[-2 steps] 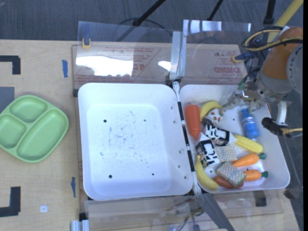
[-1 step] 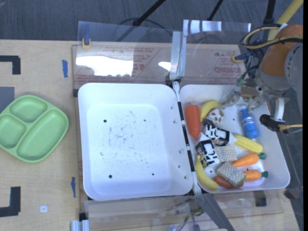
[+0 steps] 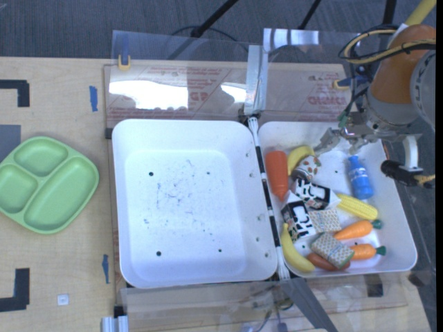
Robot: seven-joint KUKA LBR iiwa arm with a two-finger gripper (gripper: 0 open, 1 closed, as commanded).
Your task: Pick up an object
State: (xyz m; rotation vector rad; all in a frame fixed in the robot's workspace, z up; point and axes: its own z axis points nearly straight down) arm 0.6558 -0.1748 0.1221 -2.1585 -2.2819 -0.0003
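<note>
My gripper point(image 3: 348, 140) hangs over the back of the right bin point(image 3: 405, 220), its metal fingers point(image 3: 327, 142) spread open with nothing between them. Just below it lies a small blue bottle point(image 3: 359, 177). To its left lie a yellow banana point(image 3: 299, 158) and a red-orange sausage shape point(image 3: 277, 173). Further forward sit two black-and-white toys point(image 3: 315, 194), a corn cob point(image 3: 356, 205), two carrots point(image 3: 356, 229), a scrub sponge point(image 3: 332, 249) and a second banana point(image 3: 294, 252).
The left bin point(image 3: 187, 199) stands beside the right one, with a shared wall between them. A green divided plate point(image 3: 45, 183) rests on the bench at far left. Clear plastic panels point(image 3: 180, 81) rise behind both bins.
</note>
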